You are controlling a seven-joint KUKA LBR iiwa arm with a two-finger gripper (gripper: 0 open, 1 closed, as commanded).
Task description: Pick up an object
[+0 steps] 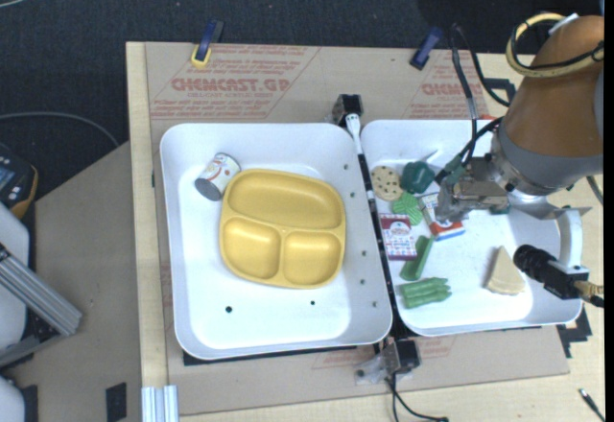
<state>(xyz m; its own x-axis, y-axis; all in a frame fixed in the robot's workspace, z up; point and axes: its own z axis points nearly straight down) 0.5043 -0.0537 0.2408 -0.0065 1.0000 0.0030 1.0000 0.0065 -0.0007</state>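
Note:
My gripper [449,206] hangs low over the middle of the right bin [470,313]. Just under it lies a small red, white and blue item [447,230]. A dark green round piece [416,176] and a light green piece [407,204] sit to the gripper's left. A tan perforated disc [386,182] lies at the bin's upper left. A red and white packet [396,235], a green pod [418,258] and a ridged green piece [423,292] lie lower left. A pale wedge [505,274] rests at the lower right.
The left bin [192,295] holds a yellow divided plate [283,225] and a small tipped cup [217,175] at its upper left. The grey and orange arm [556,113] covers the right bin's upper right part.

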